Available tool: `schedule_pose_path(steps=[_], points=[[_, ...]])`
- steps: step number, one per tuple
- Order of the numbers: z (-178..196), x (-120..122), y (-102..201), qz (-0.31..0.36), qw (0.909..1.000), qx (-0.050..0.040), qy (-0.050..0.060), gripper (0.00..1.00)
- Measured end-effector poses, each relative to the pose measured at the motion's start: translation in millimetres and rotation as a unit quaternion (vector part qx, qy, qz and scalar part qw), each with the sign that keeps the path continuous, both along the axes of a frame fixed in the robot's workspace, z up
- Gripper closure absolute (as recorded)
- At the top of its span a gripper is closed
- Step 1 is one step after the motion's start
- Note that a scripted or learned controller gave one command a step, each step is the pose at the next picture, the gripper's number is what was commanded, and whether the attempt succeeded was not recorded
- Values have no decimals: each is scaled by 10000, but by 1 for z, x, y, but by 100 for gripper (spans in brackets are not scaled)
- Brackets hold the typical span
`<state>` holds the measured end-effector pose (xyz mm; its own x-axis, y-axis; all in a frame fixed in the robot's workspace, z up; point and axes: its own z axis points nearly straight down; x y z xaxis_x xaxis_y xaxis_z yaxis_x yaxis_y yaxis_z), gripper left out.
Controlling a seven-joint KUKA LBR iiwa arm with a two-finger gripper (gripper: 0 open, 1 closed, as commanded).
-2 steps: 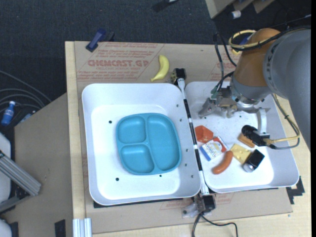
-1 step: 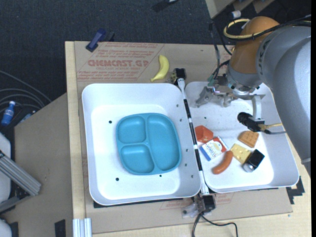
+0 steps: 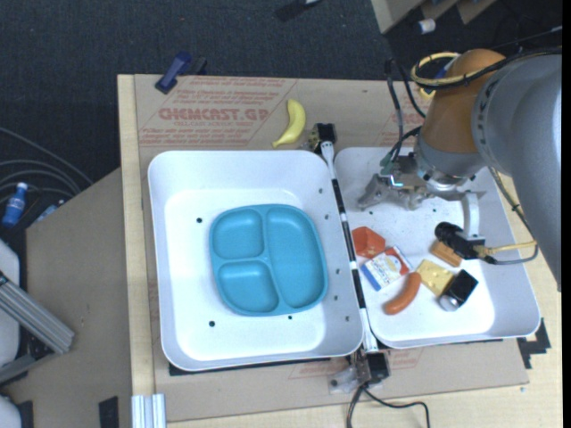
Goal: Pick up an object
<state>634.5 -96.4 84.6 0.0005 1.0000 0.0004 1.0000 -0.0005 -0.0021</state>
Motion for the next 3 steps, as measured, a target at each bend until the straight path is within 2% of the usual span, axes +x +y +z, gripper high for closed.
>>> schedule_pose_path(steps=[1,2,3], points=[[0,32,5,6,10000,-4,-18,0],[0,-18,0,0,10000,0,0,0],[0,32,0,4,10000,-3,-16,0]])
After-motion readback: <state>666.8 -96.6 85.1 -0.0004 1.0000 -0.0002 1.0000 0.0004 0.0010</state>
